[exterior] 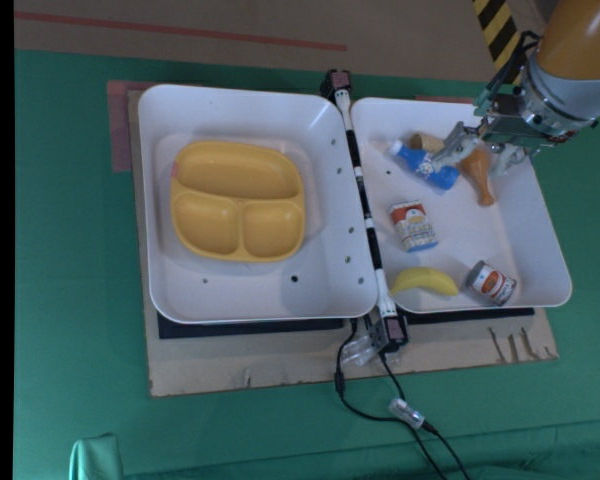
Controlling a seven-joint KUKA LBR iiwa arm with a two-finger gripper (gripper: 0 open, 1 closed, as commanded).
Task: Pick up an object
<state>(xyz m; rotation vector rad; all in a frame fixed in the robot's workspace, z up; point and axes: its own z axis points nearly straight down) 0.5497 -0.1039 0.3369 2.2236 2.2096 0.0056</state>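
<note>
My gripper (pixel 482 154) hangs over the back of the right bin (pixel 540 258), open, one finger on each side of the upper end of a brown drumstick (pixel 483 182). The drumstick lies on the bin floor. A blue and white bottle (pixel 426 166) lies just left of the gripper's left finger. Further forward are a small red-and-white labelled can (pixel 413 226), a yellow banana (pixel 426 282) and a second can (pixel 492 283) lying on its side near the front right corner.
The left bin (pixel 170 288) holds a yellow divided plate (pixel 238 200). A ridge with a cable runs between the bins (pixel 365 218). Cables trail off the bench front (pixel 400 408). Green cloth surrounds the bench.
</note>
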